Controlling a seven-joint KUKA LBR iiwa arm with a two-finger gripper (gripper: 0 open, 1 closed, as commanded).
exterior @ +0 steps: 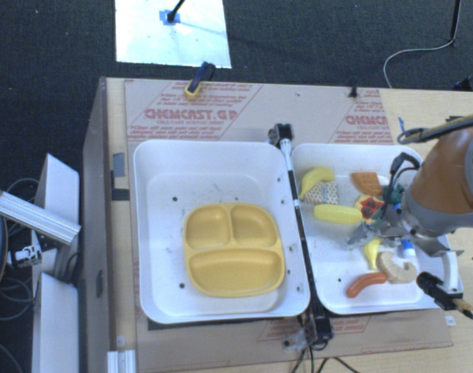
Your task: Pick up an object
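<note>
- Camera view: the grey arm with the orange band (453, 179) reached in from the right and sat low over the right shallow white plastic bin (329, 301).
- The two-finger gripper (382, 231) was down among the toys near the bin's middle; how it stood, and whether it had anything, could not be told, as the wrist hid it.
- Candidate objects all lay in the right bin: a long yellow plastic banana (337, 214) just left of the gripper, a second curved yellow banana piece (316, 179) near the top-left corner, a speckled white wedge (324, 194) between them, an orange triangular slice (367, 183) at the top, an orange-red toy sausage (365, 284) near the front wall, a tan ring-shaped piece (397, 268) beside it, and a small yellow piece (372, 252) right under the tool.
- The left shallow white plastic bin (158, 177) held a yellow three-compartment plastic plate (233, 249), well apart from the tool.
- Judgement: the small yellow piece or the long banana looked like the nearest target.
- To do it well: centre on one item, close across its narrow side, keep clear of the tan ring and the divider wall, and lift straight up.
- Risk: crowded toys could be nudged or pinched in pairs.
</note>
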